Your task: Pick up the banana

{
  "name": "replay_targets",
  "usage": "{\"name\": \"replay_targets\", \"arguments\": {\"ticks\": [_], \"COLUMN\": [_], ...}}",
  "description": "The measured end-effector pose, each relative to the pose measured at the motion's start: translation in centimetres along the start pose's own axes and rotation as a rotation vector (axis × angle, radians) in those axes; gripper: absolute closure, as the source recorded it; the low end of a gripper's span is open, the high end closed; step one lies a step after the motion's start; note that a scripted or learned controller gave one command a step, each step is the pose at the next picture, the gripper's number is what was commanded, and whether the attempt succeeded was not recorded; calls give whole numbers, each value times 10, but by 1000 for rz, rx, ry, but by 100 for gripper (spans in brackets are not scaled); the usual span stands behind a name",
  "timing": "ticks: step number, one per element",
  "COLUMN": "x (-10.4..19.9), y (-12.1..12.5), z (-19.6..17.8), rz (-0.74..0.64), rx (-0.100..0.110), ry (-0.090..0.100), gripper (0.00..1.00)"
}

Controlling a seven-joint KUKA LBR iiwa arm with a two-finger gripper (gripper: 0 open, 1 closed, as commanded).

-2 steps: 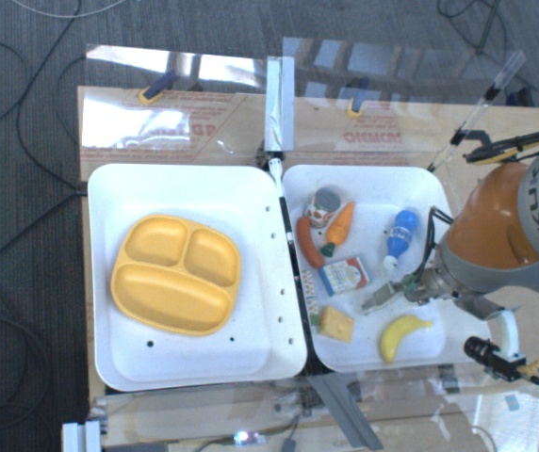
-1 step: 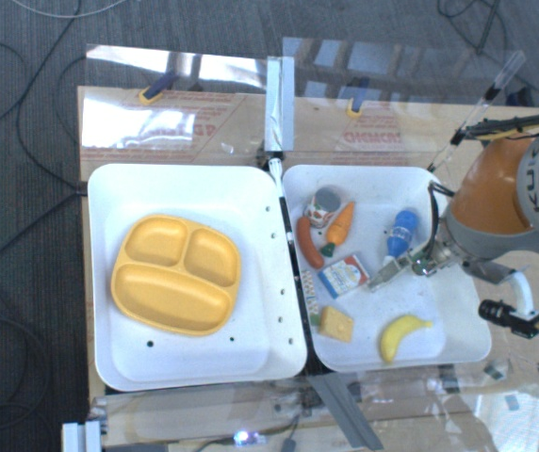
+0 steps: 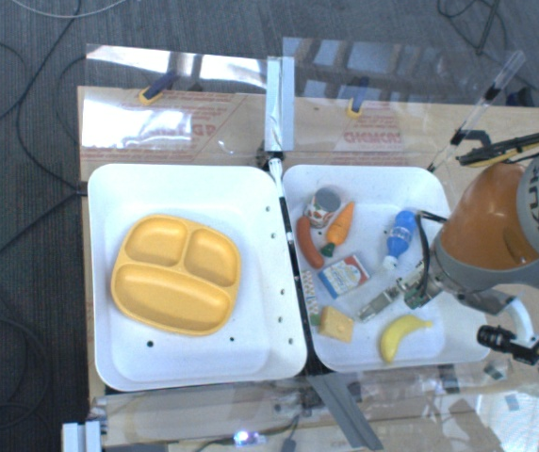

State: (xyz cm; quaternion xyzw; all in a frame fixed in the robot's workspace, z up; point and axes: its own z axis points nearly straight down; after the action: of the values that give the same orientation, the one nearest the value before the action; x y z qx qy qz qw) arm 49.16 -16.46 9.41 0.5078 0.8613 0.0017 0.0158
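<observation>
banana (image 3: 399,333) — right bin (image 3: 439,185), front | gripper (image 3: 379,304) — just above it

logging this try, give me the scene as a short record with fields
banana: lying in the right bin, near its front edge, free
gripper: low over the right bin, just above and left of the banana in the view
arm: reaches in from the right
other items in right bin: carrot, blue bottle, small can, carton, cheese wedge
left bin: holds a yellow divided plate
task state: banana not yet picked up
</observation>
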Motion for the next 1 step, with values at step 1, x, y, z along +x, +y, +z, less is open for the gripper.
{"name": "replay_targets", "arguments": {"ticks": [1], "x": [-14], "y": [-6], "z": [0], "rz": [55], "rx": [-3], "ry": [13], "gripper": [0]}}
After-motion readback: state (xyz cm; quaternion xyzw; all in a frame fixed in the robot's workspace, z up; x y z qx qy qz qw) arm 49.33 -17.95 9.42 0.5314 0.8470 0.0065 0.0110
